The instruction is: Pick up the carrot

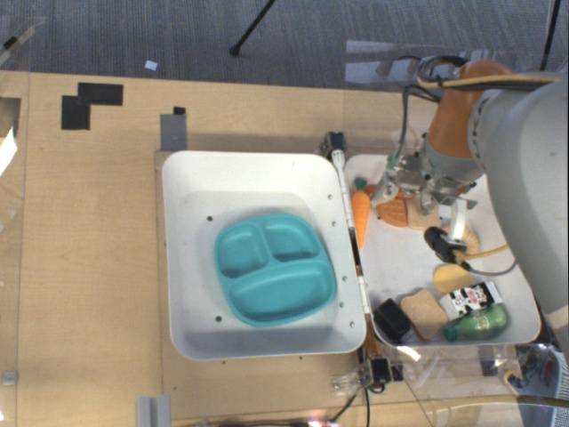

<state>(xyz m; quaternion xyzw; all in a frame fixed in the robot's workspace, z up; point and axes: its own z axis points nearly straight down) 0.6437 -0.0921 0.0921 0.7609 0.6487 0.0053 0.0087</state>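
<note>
Little of the pick done, judging by the carrot (360, 218) flat on the floor of the right bin (400, 269), lengthwise against that bin's left wall, green top toward the far end; not lifted, not in any grasp. With the gripper (413, 192) low over the far part of the same bin, just right of the carrot's far end and above an orange wedge (394, 213); cannot tell how far open it is, nor whether touching the wedge; clearly apart from the carrot, so no hold on it. Left to do, as a guess: shift left over the carrot, close on it, raise it clear of the rim.

Tight on the carrot's left, hard up to the wall shared with the left bin (191, 189); likely awkward for a grasp across its width. Freer on its right, apart from the wedge just beside. Bare floor through the bin's middle; crowded at the near end with a black lump (391, 319), a tan sponge (425, 315), a green bottle (476, 324) and a yellow piece (452, 277), all well apart from the carrot. Across the wall, a teal plate (276, 269) mid-bin.
</note>
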